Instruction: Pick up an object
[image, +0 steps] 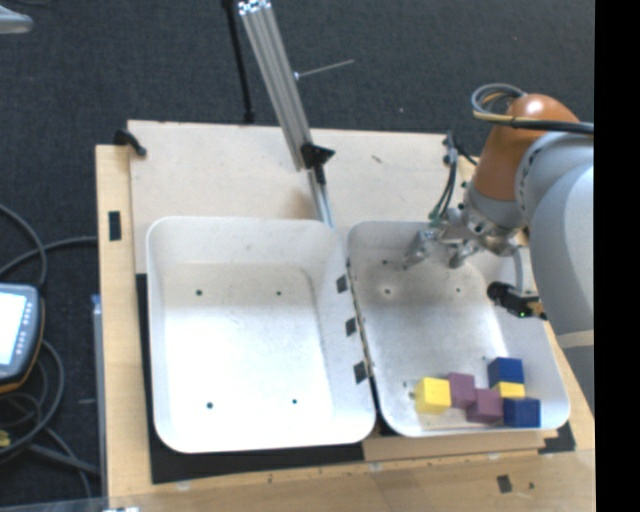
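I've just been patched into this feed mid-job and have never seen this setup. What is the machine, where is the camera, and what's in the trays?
The camera is fixed above the bench, looking down at a slant. From the right reaches one grey robot arm with an orange band; its end effector hangs over the far end of the right bin, with no object seen between its fingers. Beside it sits the left bin. In the right bin's near corner lie small blocks: a yellow block, purple blocks and blue blocks, clustered together.

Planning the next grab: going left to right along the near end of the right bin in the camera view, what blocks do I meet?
Yellow block → purple blocks → blue-and-yellow stack. The gripper is over the bin's far end.
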